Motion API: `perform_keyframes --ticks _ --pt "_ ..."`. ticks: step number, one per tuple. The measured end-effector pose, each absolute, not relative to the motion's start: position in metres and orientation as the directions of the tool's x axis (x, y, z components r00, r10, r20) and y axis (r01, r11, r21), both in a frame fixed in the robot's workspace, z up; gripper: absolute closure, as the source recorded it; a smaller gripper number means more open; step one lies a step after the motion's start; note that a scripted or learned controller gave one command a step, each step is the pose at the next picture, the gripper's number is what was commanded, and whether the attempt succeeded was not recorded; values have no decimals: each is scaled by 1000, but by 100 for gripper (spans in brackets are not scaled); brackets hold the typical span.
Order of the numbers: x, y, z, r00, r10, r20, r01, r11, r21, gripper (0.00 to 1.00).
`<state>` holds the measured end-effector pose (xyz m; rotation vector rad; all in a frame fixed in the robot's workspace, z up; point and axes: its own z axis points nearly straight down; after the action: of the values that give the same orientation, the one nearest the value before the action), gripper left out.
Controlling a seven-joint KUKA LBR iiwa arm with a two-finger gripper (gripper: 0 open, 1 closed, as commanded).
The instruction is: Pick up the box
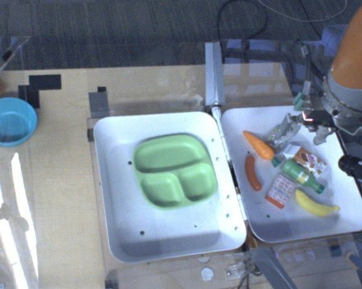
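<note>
1. Hovering over the far part of the right bin [357,219], the gripper [285,131] hung well beyond the bottle [302,176], with nothing seen in its hold; whether it was spread or closed could not be told at this slant.
2. The box [279,192] lay flat on the bin floor just left of the bottle, on its near side, with one end close to the bottle or touching it.
3. Other things crowded round the bottle: a packet [311,161] just right of it, a banana [317,205] just nearer than it, a sausage [253,173] well to its left, and a carrot [258,144] beyond it on the left.
4. The left bin [110,197], far left of the bottle, held a green tray [174,170].
5. Judged by its look, the box was a small, thin carton: light, fairly stiff along its edges, yet easy to crush across its broad face, and probably smooth enough to slip.
6. Lying flat, it offered little height to catch, so the likeliest hold seemed across its two long edges, near the middle, coming straight down.
7. The end farther from the bottle looked the freer place to close in, since the bottle could be knocked at the other end.
8. The task looked not yet begun on the box itself; the gripper needed to travel toward the near left of the bottle and descend.
</note>
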<state>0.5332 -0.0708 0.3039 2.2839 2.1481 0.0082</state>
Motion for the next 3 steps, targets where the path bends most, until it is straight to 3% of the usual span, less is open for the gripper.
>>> perform_keyframes --ticks 1,2,3 --pt "490 -47 197 28 1000 1 1000 -28 -1 0" --pt "492 -47 208 27 1000 1 1000 -27 5 100" --pt "547 -34 185 270 963 2 963 -270 3 100"
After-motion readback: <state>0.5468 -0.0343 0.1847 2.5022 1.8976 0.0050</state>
